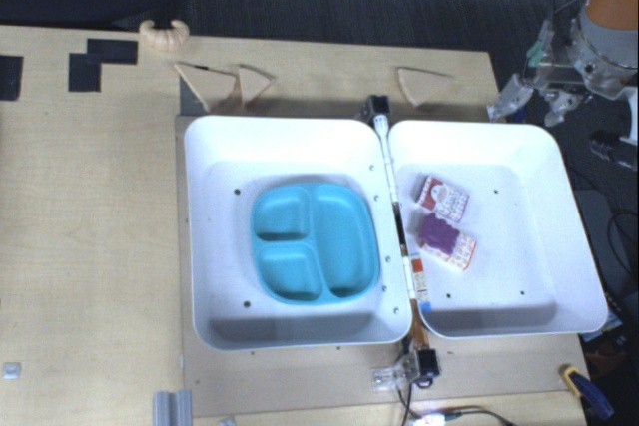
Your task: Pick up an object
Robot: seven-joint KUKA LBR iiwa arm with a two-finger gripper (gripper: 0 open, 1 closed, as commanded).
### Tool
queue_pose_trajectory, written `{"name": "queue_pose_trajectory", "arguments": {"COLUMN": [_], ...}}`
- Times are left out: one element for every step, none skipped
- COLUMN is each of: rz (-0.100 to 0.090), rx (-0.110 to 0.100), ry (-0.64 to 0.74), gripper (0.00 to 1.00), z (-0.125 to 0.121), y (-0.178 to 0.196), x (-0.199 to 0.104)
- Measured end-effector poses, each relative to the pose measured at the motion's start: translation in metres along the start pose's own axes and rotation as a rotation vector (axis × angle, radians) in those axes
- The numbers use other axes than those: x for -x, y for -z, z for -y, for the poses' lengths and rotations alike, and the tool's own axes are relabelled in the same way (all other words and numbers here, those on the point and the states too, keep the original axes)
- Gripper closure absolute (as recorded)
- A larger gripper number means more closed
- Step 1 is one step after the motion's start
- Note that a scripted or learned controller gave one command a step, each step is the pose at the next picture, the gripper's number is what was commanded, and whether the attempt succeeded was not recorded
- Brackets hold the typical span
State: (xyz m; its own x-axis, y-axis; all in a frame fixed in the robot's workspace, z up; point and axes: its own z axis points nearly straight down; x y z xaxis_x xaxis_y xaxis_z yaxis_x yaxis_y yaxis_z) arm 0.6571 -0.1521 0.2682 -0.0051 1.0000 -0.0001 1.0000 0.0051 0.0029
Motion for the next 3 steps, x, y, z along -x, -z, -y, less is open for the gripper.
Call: {"name": "queue_pose_trajectory", "arguments": {"rz": [-0.001, 0.002, 0.001], "rx": [-0.005, 0.012, 0.020], "ry": [-0.002, -0.003, -0.002], "gripper": [0.00, 0.00, 1.00], "z": [-0.005, 0.049, 0.046], "y": [-0.136, -0.178, -0.164], "x": [0.002, -0.039, -0.040]}}
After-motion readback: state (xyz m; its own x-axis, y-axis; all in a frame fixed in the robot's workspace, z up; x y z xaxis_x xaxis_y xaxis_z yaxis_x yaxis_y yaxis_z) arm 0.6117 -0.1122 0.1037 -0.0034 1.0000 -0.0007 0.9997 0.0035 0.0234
